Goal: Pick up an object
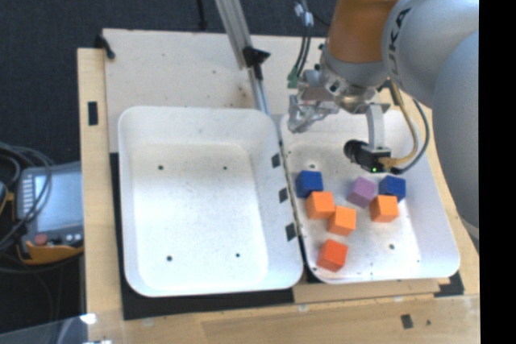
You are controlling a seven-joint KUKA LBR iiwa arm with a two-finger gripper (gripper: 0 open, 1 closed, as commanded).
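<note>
While up high over the right white plastic bin (439, 254), metal two-finger gripper (305, 118) near top middle.
Open or shut, can't tell. Small cubes below: blue (308, 183), orange (321, 205), purple (363, 191).

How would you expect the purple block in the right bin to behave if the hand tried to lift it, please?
The purple block looks like a small flat-faced cube, so probably stiff and unlikely to roll. It seems light for its size. An orange block and a blue block sit close beside it, so fingers may nudge them.
</note>
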